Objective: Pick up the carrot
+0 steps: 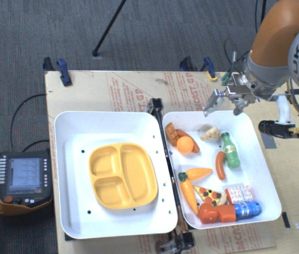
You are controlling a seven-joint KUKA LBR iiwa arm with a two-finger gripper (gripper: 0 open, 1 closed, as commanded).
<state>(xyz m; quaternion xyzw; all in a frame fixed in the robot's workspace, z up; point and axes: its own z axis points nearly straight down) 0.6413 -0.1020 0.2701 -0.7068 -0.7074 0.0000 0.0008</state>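
Dark carpet surrounds the table (112, 86). Lower centre in the right bin (263, 165) lies the carrot (188, 193), green end up, beside a pizza slice (209, 195). At upper right the end effector (225, 106) hovers, fingers apart and empty. Approach step: it must travel down-left and descend over the carrot.

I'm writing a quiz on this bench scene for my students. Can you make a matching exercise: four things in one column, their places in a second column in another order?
Things:
1. tray
2. bottle
3. carrot
4. gripper

Places:
A. right bin, near its left wall, beside the pizza slice
B. above the right bin's far edge
C. left bin
D. right bin, beside the sausage

Pairs: 1-C, 2-D, 3-A, 4-B
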